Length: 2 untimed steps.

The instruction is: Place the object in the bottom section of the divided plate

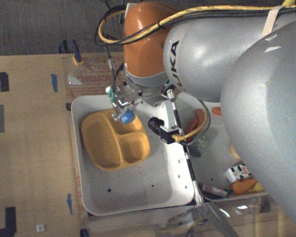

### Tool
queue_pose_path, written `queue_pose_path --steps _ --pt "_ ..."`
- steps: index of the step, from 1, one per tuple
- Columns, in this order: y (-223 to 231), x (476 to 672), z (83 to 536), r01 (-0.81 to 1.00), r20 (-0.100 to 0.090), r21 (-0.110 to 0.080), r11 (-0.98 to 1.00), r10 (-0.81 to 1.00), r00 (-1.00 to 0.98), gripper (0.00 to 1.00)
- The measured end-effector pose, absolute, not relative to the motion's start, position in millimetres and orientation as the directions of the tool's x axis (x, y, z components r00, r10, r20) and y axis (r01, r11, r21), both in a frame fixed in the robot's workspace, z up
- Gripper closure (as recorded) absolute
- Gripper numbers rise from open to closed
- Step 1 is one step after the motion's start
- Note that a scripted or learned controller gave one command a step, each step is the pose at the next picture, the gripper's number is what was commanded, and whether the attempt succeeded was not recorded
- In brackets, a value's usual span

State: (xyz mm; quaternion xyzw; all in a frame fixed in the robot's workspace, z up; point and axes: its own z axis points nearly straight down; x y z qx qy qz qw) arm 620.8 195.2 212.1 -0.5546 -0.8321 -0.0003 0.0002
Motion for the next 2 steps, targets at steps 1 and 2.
queue_pose_path --steps 1,2 --pt "204 627.6 146 0.921 0.001 0.001 0.391 0.921 -0.391 1.0" --pt "157 582.5 201 0.848 0.001 0.001 0.53 0.848 -0.53 1.0"
